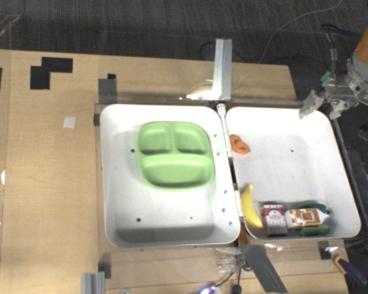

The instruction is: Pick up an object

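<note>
My gripper (323, 106) hangs over the far right corner of the right bin (294, 127), its two fingers spread open with nothing between them. Along that bin's left wall lies a small orange piece (239, 144). At the near edge are a yellow banana (250, 206), a dark red packet (274, 219), an orange and white carton (303, 215) and a green item (314, 229) under the carton. The left bin (119, 182) holds a green divided plate (175, 154).
A metal post (223, 69) stands behind the divider between the bins. Cables and the arm's base crowd the far right. The wooden bench (43, 182) stretches out to the left of the bins.
</note>
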### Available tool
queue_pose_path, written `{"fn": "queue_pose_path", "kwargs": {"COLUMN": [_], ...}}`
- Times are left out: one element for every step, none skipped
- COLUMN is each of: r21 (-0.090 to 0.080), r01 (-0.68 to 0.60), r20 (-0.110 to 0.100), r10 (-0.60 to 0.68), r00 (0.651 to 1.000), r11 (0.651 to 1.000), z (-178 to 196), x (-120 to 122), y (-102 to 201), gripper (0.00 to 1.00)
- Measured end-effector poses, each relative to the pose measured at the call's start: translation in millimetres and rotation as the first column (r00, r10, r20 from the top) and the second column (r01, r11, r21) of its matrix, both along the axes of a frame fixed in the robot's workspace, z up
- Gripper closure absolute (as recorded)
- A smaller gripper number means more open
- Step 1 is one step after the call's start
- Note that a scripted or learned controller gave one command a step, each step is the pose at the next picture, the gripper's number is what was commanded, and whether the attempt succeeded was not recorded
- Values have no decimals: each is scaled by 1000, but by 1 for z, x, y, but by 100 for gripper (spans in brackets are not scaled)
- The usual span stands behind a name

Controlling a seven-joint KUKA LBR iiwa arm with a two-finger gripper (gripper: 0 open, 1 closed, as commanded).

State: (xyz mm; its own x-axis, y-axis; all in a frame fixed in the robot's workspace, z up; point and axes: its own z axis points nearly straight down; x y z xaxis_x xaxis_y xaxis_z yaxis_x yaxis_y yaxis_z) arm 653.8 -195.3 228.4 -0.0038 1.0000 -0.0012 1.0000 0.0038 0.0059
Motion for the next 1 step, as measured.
{"fn": "queue_pose_path", "kwargs": {"r21": [2], "r01": [208], "r20": [1], "r10": [-208], "r00": [978], "r11": [978], "z": [-134], "x": [-23], "y": [104], "gripper": [0]}}
